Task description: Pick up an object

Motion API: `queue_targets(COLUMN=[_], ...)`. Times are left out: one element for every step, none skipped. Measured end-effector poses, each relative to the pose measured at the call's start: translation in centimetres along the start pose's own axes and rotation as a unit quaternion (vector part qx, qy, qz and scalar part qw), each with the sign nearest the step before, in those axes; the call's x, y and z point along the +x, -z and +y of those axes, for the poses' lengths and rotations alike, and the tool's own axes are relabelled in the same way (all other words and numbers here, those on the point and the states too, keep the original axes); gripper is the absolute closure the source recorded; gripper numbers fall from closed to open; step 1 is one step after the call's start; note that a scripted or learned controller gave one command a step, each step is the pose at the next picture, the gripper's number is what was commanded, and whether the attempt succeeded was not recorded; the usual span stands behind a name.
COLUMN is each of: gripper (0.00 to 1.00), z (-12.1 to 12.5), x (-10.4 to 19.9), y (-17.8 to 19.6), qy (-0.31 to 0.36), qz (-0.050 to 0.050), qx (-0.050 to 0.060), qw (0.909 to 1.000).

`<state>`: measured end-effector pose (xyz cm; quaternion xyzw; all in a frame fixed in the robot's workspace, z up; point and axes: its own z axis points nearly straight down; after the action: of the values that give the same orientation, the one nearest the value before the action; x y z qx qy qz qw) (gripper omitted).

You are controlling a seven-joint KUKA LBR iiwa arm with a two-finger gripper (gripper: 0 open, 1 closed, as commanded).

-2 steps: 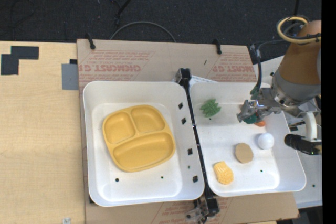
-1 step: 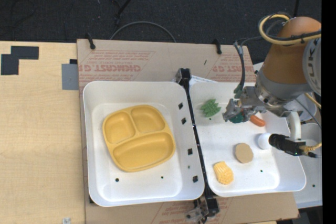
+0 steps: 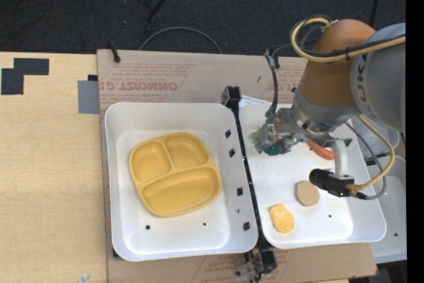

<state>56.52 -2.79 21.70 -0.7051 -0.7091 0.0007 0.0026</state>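
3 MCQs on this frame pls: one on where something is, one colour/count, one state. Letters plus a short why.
1. Where is the yellow divided plate?
A. left bin
B. right bin
C. on the cardboard

2. How many compartments does the plate have?
A. two
B. three
C. five

3. How does the yellow corn piece lie?
A. between the hand's fingers
B. on the plate
C. loose on the right bin's floor

Key:
1 A, it sits on the floor of the left bin.
2 B, two small sections above one long one.
3 C, it rests near the front of the right bin, apart from the hand and beside the tan round piece.
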Motion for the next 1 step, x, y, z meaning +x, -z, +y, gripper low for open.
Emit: queue_targets(gripper=[1.0], z=[-0.19], x=[4.65], y=[0.99], qy=[0.0], qz=[-0.001], qx=[-0.001], qw=[1.0])
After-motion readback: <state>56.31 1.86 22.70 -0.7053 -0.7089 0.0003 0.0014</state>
